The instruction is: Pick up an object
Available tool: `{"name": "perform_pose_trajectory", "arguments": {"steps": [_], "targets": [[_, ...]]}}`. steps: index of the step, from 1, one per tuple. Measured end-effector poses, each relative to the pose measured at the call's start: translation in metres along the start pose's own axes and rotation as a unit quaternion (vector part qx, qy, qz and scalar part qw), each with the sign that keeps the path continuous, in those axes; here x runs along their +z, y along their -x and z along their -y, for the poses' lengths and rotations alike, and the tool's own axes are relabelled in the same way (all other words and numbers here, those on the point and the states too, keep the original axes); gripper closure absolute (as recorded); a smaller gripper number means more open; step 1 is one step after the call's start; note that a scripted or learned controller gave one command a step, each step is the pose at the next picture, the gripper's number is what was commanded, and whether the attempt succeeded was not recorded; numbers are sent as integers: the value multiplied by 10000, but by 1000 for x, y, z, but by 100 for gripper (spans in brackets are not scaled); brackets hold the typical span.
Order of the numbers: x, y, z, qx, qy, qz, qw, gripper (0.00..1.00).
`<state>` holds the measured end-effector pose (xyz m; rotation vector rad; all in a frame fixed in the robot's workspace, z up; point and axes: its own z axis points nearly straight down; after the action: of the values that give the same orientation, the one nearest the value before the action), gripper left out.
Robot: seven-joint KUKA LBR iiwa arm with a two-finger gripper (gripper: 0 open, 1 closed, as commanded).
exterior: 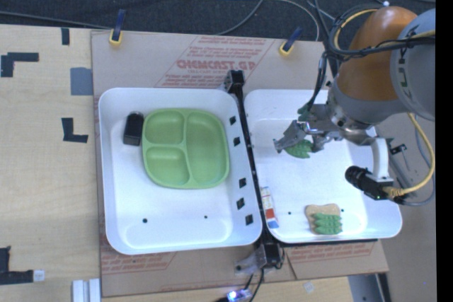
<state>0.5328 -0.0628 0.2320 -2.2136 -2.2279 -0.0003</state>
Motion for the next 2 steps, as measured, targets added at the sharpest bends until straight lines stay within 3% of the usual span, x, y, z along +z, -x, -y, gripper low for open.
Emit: {"name": "perform_pose_trajectory", "arguments": {"steps": [2], "targets": [[2,-103,-23,-4,0,-2,10000,100]]}}
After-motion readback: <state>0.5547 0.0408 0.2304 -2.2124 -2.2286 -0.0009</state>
